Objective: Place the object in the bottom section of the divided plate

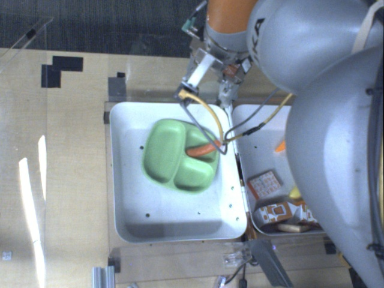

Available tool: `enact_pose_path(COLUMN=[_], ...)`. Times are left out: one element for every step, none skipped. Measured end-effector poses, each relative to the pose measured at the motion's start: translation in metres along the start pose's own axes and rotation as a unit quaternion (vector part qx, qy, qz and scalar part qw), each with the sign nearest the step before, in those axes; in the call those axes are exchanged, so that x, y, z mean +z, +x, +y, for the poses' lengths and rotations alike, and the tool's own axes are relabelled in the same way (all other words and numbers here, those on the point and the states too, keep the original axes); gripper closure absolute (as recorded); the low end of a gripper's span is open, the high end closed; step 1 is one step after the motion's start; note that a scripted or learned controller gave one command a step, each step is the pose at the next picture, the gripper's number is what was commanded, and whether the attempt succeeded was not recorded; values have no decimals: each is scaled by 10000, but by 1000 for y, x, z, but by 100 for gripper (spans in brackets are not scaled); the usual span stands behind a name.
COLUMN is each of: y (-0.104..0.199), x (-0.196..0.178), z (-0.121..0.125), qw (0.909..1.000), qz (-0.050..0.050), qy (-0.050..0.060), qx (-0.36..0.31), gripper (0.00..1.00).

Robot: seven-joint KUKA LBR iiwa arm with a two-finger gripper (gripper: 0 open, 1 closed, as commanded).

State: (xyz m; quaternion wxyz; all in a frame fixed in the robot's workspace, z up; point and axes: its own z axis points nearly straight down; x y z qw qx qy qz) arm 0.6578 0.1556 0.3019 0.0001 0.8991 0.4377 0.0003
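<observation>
On the green divided plate [178, 155], which sits in the left bin [129, 218], an orange, carrot-like object [201, 150] lies across the ridge between the plate's upper-right compartment and its lower one. Its long axis runs almost left to right, with the right end slightly higher and reaching the plate's right edge. The gripper [207, 89] hangs beyond the plate's upper-right edge, over the far rim of the bin, so the object lies down and slightly left from the gripper, toward the near side of the bench. Nothing is seen between the fingers, and whether they stand wide or narrow cannot be told from this angle. A yellow and black cable [207, 117] loops from the wrist down to the plate's right edge, close to the object's right end. Judgement: the object is not yet settled in the bottom section; the coming move requires a descent toward the plate's right side, fingers set across the object's long axis
</observation>
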Motion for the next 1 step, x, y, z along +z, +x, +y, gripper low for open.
enact_pose_path(y=[24], x=[71], z=[-40], qw=[9830], qz=[-3], qy=[9], qx=[-1835], gripper=[0])
